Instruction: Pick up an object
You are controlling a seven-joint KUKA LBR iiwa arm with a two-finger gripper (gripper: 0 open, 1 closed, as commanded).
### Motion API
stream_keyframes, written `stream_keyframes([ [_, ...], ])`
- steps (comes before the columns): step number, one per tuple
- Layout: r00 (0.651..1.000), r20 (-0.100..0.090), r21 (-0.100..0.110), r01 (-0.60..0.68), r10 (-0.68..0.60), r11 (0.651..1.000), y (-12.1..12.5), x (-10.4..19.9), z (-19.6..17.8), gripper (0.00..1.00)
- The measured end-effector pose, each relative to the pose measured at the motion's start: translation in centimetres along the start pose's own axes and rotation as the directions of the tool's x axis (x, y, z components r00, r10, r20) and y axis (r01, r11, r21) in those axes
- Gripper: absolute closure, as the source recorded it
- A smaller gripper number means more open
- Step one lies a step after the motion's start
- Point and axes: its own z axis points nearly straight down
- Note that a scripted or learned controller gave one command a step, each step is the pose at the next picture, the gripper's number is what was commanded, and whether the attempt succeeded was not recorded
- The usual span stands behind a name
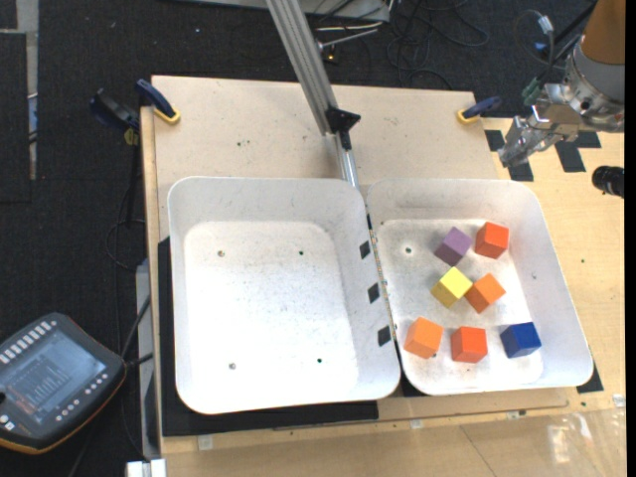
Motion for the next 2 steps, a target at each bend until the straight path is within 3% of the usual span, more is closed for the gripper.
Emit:
stream_keyframes([
  [2, 1.0, -0.004, 0.009, 0.005, -0.005, 1.0, -0.9, 10.5, 1.9, 1.0],
])
